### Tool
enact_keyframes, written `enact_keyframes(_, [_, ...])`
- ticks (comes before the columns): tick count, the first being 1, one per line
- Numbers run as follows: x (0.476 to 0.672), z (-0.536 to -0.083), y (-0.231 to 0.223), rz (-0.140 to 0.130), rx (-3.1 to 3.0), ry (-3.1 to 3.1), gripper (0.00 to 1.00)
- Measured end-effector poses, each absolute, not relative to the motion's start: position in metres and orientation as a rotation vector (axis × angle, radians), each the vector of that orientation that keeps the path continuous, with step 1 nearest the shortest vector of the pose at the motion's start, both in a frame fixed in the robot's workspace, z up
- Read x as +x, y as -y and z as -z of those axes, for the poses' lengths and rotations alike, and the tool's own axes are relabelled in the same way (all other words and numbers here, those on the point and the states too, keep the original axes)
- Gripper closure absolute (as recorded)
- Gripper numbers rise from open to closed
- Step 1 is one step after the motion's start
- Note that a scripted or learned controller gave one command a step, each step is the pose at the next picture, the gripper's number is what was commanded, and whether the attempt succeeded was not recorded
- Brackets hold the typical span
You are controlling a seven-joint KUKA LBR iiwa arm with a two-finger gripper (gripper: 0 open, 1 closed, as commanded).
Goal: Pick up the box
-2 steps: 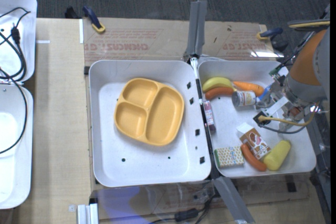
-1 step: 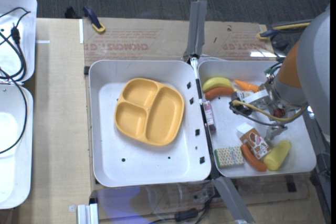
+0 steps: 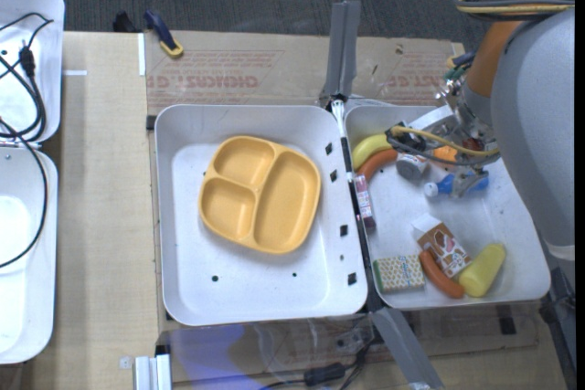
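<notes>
the arm (image 3: 539, 123), a broad grey body with an orange band, lies nearest the camera and covers the right side of the right bin (image 3: 526, 288). the left bin (image 3: 183, 224) holds a yellow divided tray (image 3: 260, 194) with three compartments, set near its centre. the right bin holds the small items: along its front edge lie a patterned sponge (image 3: 400, 272), a red sausage-shaped toy (image 3: 441, 274) and a yellow lemon-shaped toy (image 3: 483, 270), the last two touching. the box (image 3: 443, 247), small with a brown and white printed face, sits tilted just behind the sausage toy and touches it. at the rear of the bin lie a banana (image 3: 370, 147), an orange-red piece (image 3: 377, 162) beside it, a grey can-like item (image 3: 411, 166) and a blue item (image 3: 457, 184). the gripper (image 3: 462, 119) hangs over the rear of the right bin amid cables; whether its fingers are spread or closed cannot be determined, and nothing is visibly held. step in hand, as judged: approach, with the box not yet reached, since the gripper stands well apart from it toward the rear. the next move calls for travel toward the front of the bin, alignment across the narrow faces of the box, and a descent clear of the sausage toy.
</notes>
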State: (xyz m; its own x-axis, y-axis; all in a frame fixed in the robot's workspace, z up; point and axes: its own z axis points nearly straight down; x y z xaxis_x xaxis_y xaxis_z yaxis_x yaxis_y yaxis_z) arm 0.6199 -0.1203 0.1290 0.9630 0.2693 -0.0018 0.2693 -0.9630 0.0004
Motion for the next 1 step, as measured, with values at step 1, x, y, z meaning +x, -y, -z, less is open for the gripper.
enact_keyframes(1, [0.573, -0.0891, 0.1905, 0.011, 3.112, -0.446, 0.0])
